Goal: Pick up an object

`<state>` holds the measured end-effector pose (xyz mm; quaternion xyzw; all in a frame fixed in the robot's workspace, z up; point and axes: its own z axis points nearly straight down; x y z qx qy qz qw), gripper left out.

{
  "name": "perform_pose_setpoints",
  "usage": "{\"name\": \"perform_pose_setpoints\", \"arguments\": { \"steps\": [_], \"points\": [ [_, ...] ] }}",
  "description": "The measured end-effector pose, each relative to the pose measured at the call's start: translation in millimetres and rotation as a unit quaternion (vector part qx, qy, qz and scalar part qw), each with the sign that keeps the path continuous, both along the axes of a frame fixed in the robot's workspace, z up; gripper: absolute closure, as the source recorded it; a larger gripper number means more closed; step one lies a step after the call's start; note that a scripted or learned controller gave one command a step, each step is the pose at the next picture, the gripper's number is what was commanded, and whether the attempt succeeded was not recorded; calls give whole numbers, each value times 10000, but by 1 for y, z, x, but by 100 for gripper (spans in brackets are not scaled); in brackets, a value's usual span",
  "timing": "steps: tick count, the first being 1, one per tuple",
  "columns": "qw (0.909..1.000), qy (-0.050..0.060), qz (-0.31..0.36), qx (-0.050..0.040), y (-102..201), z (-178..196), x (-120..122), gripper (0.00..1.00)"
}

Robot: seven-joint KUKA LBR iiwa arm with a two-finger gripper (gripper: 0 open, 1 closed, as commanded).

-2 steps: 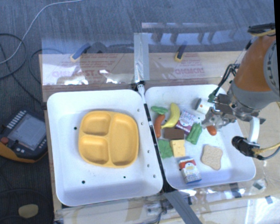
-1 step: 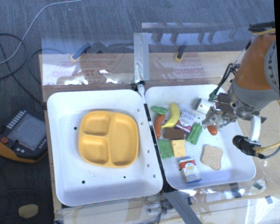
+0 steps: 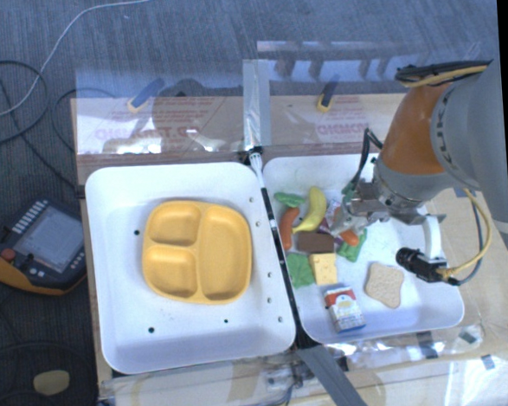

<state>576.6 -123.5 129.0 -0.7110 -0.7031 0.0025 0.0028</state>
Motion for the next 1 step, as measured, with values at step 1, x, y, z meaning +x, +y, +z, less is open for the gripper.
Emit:
{"name": "perform_pose_setpoints", "arguments": {
  "steps": [1],
  "points": [
    [9972,-7,-743,-20,51,82,14,100]
  ]
}}
